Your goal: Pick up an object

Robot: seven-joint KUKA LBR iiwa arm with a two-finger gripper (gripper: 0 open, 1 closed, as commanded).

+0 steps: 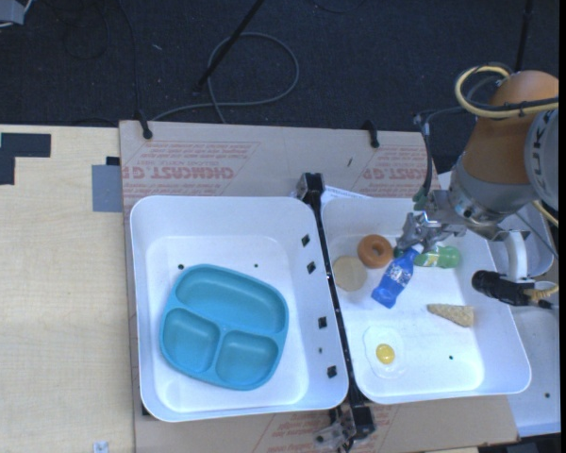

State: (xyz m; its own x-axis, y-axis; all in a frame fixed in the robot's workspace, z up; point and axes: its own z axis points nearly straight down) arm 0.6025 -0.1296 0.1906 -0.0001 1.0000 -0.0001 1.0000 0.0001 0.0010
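In the right bin (495,366), my gripper (416,241) reaches down from the right, below the grey wrist and orange band. Its fingers are shut on the top end of a blue bottle (392,281), which hangs tilted down and to the left. A green object (442,257) lies just right of the fingers. Left of the bottle sit a brown doughnut (374,250) and a pale round disc (349,274).
A fried egg (385,353) lies at the front of the right bin and a tan wedge (452,314) to its right. The left bin (156,225) holds a blue divided plate (225,326). A black divider (323,291) separates the bins.
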